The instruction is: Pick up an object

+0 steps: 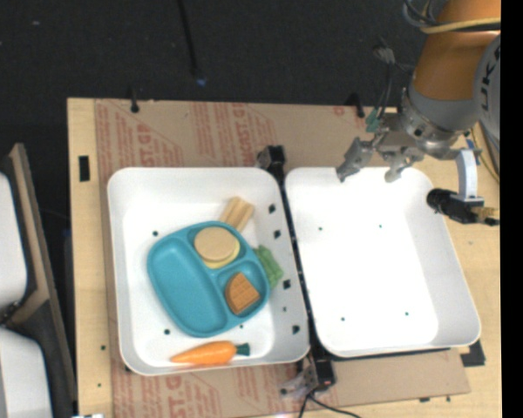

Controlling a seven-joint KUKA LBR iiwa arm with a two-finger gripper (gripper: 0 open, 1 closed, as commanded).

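The gripper hangs over the top edge of the right bin, at about 1 o'clock in the picture. Its two fingers are spread apart and nothing is between them. The arm above it is grey with a big orange band, and dark letters show on its side, but they are cut off and too hard to read. The left bin holds all the toys. A blue tray lies in the middle of it. A round tan cookie sits in the tray's top pocket, and a brown piece of toast sits in the pocket at about 4 o'clock. A tan wooden block pokes out from under the tray at 1 o'clock, and a small green thing peeks out at 3 o'clock. An orange carrot lies near the bin's bottom edge, at 6 o'clock from the tray. The bench is brown board with faint red writing printed on it, too pale to read.
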